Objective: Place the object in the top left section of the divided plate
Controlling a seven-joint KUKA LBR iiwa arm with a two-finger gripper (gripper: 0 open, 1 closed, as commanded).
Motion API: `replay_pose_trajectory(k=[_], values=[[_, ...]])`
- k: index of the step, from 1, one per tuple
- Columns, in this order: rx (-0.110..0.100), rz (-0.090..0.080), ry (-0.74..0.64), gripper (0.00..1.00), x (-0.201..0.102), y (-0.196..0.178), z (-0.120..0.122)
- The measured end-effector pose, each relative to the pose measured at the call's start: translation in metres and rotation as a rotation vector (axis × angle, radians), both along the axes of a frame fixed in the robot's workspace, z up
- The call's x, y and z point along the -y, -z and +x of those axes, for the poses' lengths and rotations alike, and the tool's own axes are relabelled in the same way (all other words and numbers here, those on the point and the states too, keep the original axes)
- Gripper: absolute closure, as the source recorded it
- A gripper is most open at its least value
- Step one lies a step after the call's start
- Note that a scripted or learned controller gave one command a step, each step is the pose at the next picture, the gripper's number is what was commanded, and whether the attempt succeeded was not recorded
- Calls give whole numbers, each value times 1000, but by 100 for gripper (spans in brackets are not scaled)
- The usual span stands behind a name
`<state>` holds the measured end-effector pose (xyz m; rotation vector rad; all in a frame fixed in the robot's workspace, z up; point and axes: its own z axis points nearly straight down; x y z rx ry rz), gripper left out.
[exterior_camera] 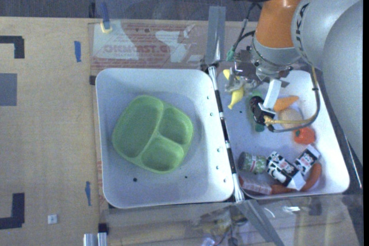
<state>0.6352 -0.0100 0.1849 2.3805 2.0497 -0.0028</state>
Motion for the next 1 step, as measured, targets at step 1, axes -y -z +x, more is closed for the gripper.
replay_pose_trajectory(k=[1], values=[[-1, 2, -66, 100, -46, -34, -55]])
